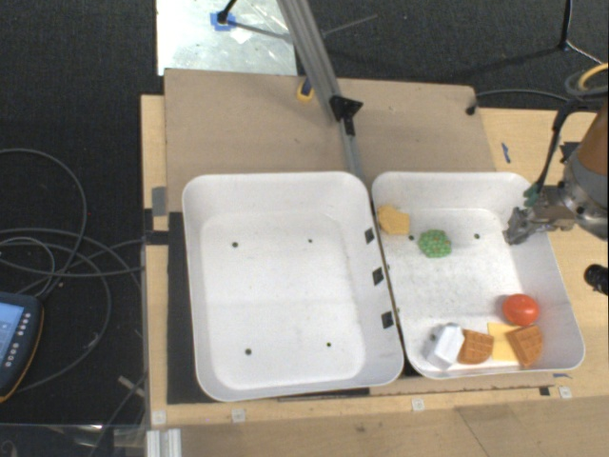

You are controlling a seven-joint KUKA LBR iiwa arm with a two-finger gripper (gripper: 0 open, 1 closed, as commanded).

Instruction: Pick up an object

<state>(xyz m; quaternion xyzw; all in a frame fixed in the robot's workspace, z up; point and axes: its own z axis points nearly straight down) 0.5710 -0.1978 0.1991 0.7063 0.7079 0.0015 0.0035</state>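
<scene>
The right bin (pixel 533 255) holds several small items. A yellow lump (pixel 393 221) lies near its far left corner, and a green knobbly ball (pixel 436 244) sits just right of it. A red ball (pixel 520 307) rests near the right wall. Along the front wall lie a white-grey piece (pixel 442 345), a brown wedge (pixel 476 347), a yellow slab (pixel 501 336) and another brown wedge (pixel 528 344). My gripper (pixel 521 225) hangs at the bin's right rim, well right of the green ball, with nothing seen in it.
The left bin (pixel 205 217) stands beside the right one, with black clips (pixel 378 275) along their shared edge. A grey pole (pixel 314 46) slants across the back of the bench. Cables and a tablet (pixel 14 336) lie on the floor at left.
</scene>
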